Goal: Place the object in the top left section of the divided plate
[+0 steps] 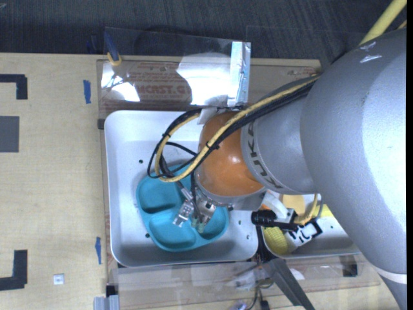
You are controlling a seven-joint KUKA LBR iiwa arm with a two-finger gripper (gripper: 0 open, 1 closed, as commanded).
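My gripper hangs over the teal divided plate in the left white bin. The object to place is not identifiable. The plate looks like stiff, light, slick plastic, best taken at its rim. Around me the smooth bin floor gives little room, walls close.

lab | grey arm | white bin | taped bench

Grey arm — orange band, black-yellow cables.
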